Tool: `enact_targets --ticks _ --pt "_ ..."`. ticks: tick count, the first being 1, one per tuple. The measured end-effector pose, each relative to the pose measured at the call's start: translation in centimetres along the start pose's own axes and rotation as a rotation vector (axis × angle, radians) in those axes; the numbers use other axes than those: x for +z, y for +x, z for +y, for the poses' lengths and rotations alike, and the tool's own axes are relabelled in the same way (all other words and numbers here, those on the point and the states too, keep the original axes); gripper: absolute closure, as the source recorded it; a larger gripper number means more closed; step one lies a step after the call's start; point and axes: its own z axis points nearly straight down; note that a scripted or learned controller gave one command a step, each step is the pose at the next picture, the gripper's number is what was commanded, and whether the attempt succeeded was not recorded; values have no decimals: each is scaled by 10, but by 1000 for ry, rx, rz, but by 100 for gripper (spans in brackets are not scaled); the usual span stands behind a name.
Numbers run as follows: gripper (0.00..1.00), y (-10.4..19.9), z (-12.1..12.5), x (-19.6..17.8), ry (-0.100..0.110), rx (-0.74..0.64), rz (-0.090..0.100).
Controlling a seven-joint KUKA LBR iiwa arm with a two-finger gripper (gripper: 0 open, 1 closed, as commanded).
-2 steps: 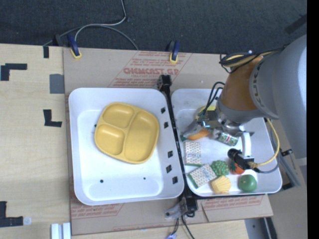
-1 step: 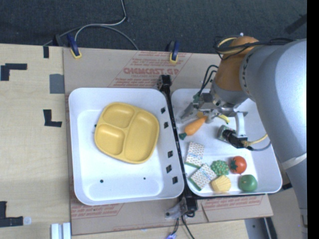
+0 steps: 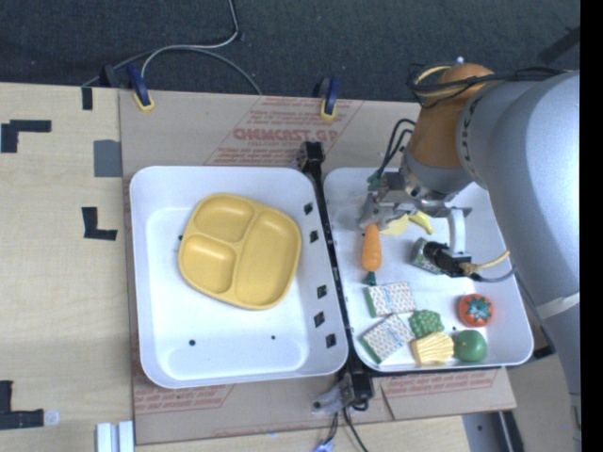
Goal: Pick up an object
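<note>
Down front in the right bin (image 3: 516, 332): a yellow ridged toy (image 3: 431, 348) touching a green ball (image 3: 470, 346), a red tomato (image 3: 475, 309) just behind, two checked packets (image 3: 391, 298) to their left. Mid-bin, an orange carrot (image 3: 372, 248) lying near the divider, and at its far tip the gripper (image 3: 382, 205), low in the bin, open or clenched impossible to tell, with a yellow banana (image 3: 415, 222) just beside. Across in the left bin (image 3: 236, 342), a yellow divided plate (image 3: 239, 250).

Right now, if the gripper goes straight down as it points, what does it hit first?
Probably the carrot, lying just below the gripper in the right bin; the banana lies close beside it. Depth is unclear.
</note>
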Motion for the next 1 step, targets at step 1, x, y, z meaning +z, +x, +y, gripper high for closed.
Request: enact_targets --ticks 1 --pt "100 70 15 -89 3 -1 1"
